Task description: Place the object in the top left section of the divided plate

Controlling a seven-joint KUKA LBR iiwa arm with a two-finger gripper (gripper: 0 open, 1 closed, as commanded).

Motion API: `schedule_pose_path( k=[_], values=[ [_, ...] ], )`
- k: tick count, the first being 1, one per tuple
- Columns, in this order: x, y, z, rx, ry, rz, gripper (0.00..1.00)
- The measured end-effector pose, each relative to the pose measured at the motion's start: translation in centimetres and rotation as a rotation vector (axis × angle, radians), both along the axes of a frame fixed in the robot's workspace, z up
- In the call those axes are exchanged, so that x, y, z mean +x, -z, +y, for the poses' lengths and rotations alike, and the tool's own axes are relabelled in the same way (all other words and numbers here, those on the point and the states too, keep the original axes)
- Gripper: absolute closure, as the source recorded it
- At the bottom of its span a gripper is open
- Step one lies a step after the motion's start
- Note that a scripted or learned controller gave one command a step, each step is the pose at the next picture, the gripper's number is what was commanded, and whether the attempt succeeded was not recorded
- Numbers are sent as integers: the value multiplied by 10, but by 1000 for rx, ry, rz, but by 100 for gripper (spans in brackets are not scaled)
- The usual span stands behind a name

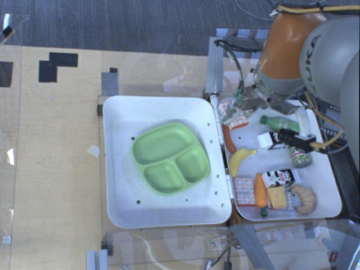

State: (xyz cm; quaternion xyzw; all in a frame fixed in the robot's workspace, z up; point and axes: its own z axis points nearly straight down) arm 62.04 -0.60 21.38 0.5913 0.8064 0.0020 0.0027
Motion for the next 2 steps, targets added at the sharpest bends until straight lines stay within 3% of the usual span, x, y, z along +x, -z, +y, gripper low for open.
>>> schedule_pose_path(
  k=[1,2],
  values=[
    [-50,29,43,2,277,4,100],
    [-50,29,43,2,278,4,0]
  ],
)
